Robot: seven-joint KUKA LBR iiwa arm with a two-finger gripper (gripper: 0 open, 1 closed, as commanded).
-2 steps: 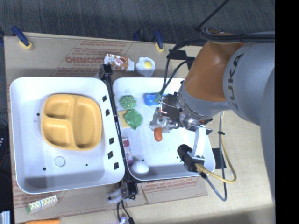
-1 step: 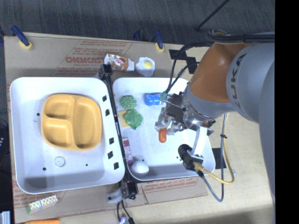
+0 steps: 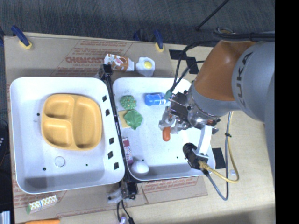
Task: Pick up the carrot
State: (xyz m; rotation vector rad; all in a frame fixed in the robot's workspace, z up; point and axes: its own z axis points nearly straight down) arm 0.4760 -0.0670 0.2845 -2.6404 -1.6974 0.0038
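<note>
Camera view, right bin: the carrot (image 3: pixel 166 134) shows as a small orange nub directly under the gripper (image 3: pixel 168 125), over the bin's open white floor toward its right half. Whether it sits between the fingers or just below them I cannot tell from this slant, nor how far open the hand is — the wrist hardware covers that.

Handling, as a judgement: looks like a toy piece, light, stiff, smooth-skinned, so liable to squirt out of a pinch near the tapered tip. Best taken across the thicker middle, fingers square to its long axis.

Around it: a blue item (image 3: pixel 154 98) just up-left of the gripper, a dotted green piece (image 3: pixel 127 101) and a leafy green one (image 3: pixel 134 119) further left on a yellow slab, all apart from the carrot. A white rounded thing (image 3: pixel 139 168) lies by the bin's near corner. The left bin (image 3: pixel 18 139) holds a yellow divided plate (image 3: pixel 72 120) — well apart.
</note>
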